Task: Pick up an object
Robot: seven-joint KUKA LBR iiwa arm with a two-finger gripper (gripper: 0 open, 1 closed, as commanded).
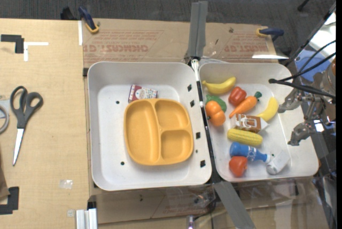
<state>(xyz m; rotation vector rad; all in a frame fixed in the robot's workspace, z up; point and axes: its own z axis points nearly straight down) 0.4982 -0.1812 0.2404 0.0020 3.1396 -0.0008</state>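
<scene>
The counter [43, 169] holds two white bins side by side. The left bin [104, 132] has a big yellow divided plate [158, 131] in it, and a small card or packet [142, 93] peeks out just behind the plate. The right bin [299, 161] is the landmark here, because all the toy food lies in it.

The end effector [300, 116] hangs over the right edge of the right bin, above the bare floor of the bin. I cannot tell if it is released or clenched, and I see nothing in it.

Every toy lies to the left of the end effector. The nearest ones are the small yellow banana [269, 108], just left of it and lying on a slant, and the grey-white piece [278, 163] in the bin's near right corner. A bit farther left is the corn cob [245, 136], with its long side going left to right. Next to it sit the small box [249, 123], the carrot [245, 105] and the blue bottle [249, 153]. By the bin's left wall are the long banana [219, 85] and the orange [215, 111].

I think the arm should move left and go down to grab something.
</scene>
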